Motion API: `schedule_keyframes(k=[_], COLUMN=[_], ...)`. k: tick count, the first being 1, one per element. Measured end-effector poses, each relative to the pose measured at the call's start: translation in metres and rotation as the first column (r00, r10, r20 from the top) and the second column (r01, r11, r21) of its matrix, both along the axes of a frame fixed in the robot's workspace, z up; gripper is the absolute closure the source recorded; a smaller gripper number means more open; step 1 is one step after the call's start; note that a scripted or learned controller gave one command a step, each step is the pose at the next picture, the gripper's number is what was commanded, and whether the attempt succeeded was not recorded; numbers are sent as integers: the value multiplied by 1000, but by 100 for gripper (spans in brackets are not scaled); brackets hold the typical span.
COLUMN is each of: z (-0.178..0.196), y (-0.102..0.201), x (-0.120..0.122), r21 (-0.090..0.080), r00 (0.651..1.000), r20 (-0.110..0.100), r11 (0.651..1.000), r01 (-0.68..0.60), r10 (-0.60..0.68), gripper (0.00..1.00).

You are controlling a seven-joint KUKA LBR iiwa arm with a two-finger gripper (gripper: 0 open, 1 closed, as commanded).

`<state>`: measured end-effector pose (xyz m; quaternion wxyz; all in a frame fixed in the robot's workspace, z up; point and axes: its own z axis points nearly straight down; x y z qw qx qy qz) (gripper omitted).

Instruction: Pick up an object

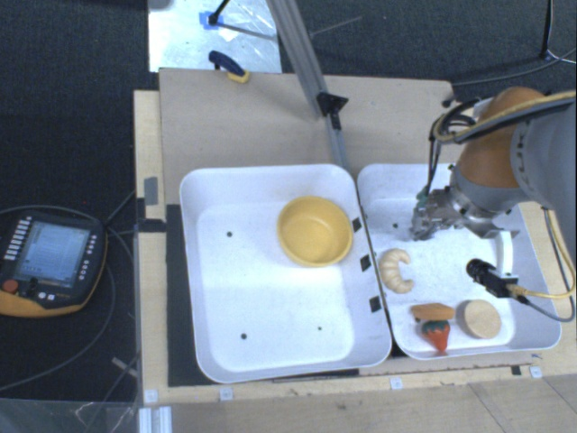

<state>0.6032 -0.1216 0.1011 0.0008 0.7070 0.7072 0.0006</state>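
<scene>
Claw (pixel 424 226) low over the upper left part of the right bin (pixel 541 327), clear of all items; finger state cannot be told. Croissant (pixel 397 270) just below the claw, near the bin's left wall. Orange-and-red toy (pixel 435 324) and tan disc (pixel 479 318) side by side along the lower edge. Yellow bowl (pixel 315 230) in the left bin (pixel 270 332).

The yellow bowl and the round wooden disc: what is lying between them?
In the camera view, the croissant lies between the yellow bowl and the round wooden disc, just past the rims dividing the two bins.
</scene>
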Motion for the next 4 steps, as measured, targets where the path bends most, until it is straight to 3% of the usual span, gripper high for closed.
schedule_keyframes(k=[3,4], z=[177,161], y=[4,62], x=[11,20], r21=[0,1], r00=[1000,1000], r20=[3,-2], r11=[1000,1000], r01=[-1,-5], r10=[1,5], gripper=[100,100])
